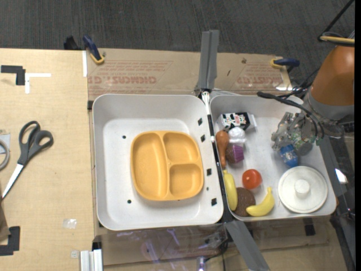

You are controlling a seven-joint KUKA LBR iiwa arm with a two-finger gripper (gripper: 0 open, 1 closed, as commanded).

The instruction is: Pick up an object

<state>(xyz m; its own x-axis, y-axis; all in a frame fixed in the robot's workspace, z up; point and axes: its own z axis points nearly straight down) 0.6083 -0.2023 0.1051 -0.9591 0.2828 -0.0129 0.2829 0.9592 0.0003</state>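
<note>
Blue object (289,155), small and partly hidden, lies in the right bin (265,103) toward its right wall, just near-side of the end effector (293,133), which hangs over that spot at the far right of the bin; I judge it the likeliest target. Whether the end effector is spread or closed cannot be told, since its metal parts blur together, and nothing is visibly held. The object's long axis is too unclear to call. Just near of it sits a white lid (303,189), close enough to crowd a descent from that side, and the bin's right wall is close on the other. To the left there is open white floor before the tomato (251,178), a purple item (235,151), a carrot (222,145) and two bananas (261,206) along the near-left part. The left bin (113,112) holds a yellow tray (167,165); scissors (27,145) lie far left on the tabletop (45,208).
</note>
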